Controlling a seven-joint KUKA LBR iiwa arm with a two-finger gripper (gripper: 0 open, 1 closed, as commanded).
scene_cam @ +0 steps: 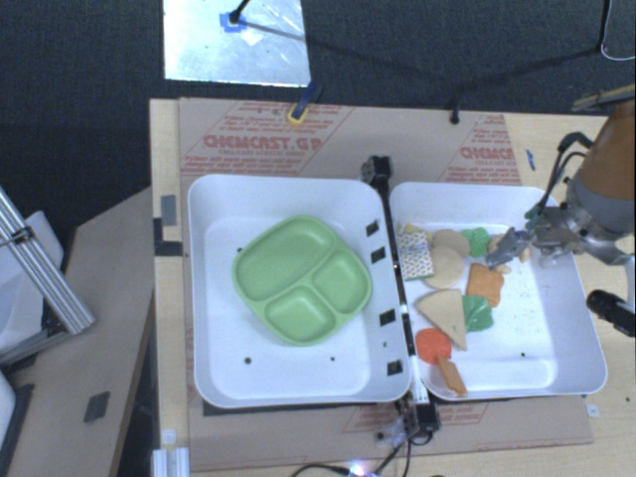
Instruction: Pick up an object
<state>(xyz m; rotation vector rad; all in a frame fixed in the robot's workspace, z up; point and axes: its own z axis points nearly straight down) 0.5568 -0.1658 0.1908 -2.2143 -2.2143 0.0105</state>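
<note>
The right bin [571, 366] holds a pile of toy food: a patterned cracker [415, 251], a beige round piece [448, 254], a small green piece [480, 238], an orange slab [485, 283], a beige wedge [445, 313], a green leaf shape [478, 312], a red round piece [433, 345] and a small orange stick [452, 376]. My gripper [500, 247] reaches in from the right and hangs just above the orange slab, beside the small green piece. Nothing is visibly held between its fingers.
The left bin [219, 366] carries a light green divided plate [301, 279]. A black divider with clips [390, 276] runs between the bins. The arm body [601, 197] stands over the right bin's far right side. A shiny metal sheet [236, 26] lies beyond the bench.
</note>
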